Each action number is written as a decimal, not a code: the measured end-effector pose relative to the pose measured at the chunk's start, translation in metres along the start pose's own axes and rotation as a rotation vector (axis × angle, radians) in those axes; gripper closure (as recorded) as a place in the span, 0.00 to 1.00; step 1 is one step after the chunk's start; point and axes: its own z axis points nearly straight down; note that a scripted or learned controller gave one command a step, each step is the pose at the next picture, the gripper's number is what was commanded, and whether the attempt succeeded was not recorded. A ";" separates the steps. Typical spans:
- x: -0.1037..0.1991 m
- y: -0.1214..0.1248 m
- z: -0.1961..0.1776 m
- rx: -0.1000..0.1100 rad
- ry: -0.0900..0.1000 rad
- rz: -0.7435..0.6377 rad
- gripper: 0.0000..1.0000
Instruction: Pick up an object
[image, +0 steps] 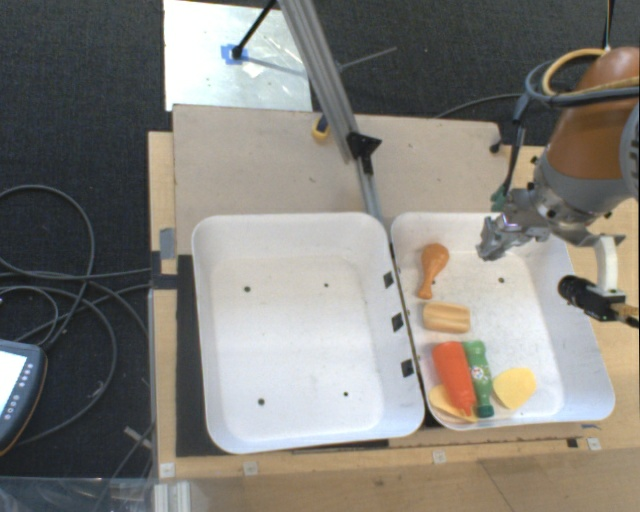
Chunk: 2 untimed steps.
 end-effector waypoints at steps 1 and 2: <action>0.041 -0.018 -0.001 0.000 0.001 0.000 1.00; 0.090 -0.037 -0.006 0.000 0.002 -0.001 1.00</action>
